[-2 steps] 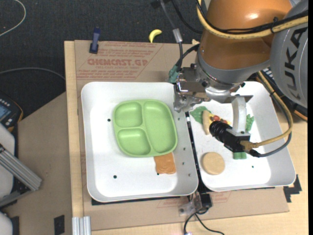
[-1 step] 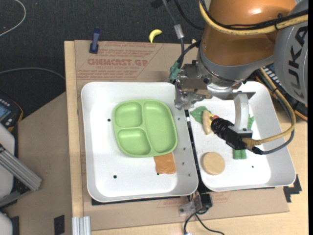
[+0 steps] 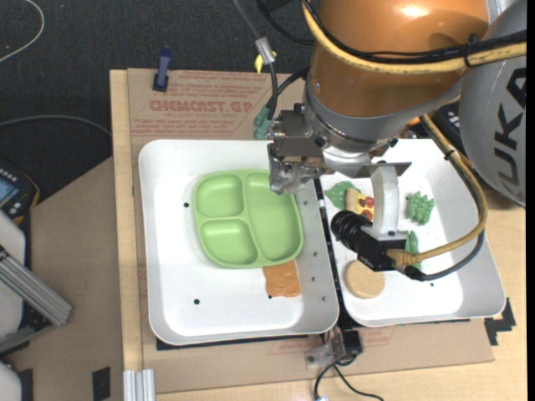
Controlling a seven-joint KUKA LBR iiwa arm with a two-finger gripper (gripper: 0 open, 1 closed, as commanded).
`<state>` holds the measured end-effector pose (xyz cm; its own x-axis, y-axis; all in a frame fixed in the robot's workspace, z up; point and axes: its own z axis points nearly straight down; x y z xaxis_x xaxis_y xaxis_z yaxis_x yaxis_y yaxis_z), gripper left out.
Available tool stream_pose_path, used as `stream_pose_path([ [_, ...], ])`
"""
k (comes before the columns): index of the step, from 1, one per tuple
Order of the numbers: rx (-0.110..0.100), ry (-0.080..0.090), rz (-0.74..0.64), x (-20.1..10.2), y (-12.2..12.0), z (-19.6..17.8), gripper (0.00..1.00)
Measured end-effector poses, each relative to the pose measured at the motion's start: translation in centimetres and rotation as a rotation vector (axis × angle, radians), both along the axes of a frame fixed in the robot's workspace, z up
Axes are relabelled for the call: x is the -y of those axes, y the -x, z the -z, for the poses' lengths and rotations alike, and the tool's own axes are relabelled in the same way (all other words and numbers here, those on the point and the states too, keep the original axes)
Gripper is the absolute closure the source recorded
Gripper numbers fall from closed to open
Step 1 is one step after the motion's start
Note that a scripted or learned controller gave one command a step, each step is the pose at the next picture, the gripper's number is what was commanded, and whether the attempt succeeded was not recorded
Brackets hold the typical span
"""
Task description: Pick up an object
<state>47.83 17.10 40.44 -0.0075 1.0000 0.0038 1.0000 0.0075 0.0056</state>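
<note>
Gripper [image 3: 285,180] over green plate [image 3: 247,218]

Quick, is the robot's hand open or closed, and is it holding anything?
Gripper: cannot be told; it hangs over the green divided plate at its upper right corner, with nothing seen held.

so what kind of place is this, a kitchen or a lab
Most likely a robotics lab, not a kitchen: a grey and orange arm reaches over two white bins on a bench, with loose cables on the dark floor. The green tray and food look like toys.
</note>
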Motion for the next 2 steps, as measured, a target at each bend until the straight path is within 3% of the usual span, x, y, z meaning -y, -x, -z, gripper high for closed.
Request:
stream_pose_path([
  [1, 0.0, 0.002, 0.006, 0.3, -0.2, -0.8, 1.0],
  [2, -0.02, 0.01, 0.015, 5.4, -2.3, 12.2, 1.0],
])
